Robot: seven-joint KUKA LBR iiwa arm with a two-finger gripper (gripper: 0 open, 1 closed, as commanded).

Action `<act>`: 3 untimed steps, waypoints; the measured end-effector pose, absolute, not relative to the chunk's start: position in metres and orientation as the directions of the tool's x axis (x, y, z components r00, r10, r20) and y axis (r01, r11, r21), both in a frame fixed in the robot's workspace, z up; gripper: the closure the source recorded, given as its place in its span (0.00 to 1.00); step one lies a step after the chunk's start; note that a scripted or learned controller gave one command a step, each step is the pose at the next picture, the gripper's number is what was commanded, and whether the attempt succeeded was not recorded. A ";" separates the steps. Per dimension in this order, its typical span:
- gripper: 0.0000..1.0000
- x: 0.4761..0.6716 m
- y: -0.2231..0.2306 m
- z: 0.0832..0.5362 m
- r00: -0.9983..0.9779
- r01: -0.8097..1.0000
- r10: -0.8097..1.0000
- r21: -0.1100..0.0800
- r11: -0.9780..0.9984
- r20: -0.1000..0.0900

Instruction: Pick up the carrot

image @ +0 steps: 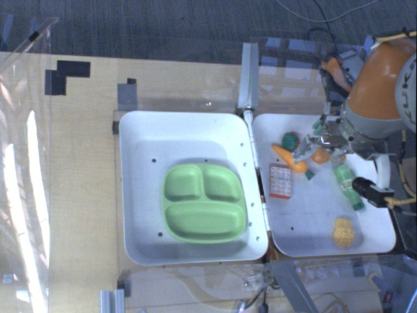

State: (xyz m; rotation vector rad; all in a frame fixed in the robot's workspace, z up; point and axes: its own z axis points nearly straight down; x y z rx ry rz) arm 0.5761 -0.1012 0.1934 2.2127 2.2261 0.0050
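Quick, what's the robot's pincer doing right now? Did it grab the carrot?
Pincer: over the right bin, right beside the carrot; cannot be told whether it is open, closed or gripping anything.

Arm over the right bin, carrot lying below it

The hand [324, 142] hovers in the right bin [313, 233] just beside the carrot [288, 158]; a green bottle [348, 186], corn cob [343, 231] and small box [280, 180] lie nearby, while a green divided tray [204, 201] sits in the left bin [140, 175].

Arm [384, 83] cut off at right edge; tool [320, 142] fingertips too blurred to read; orange piece [320, 155] beneath partly hidden, unidentifiable.
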 end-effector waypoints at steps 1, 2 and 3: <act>0.00 0.626 -0.109 0.089 0.098 0.995 0.995 0.009 -0.098 0.001; 1.00 0.628 -0.107 0.102 0.095 0.995 0.995 0.015 -0.096 0.005; 1.00 0.616 -0.058 0.212 0.370 0.929 0.929 0.005 -0.370 0.002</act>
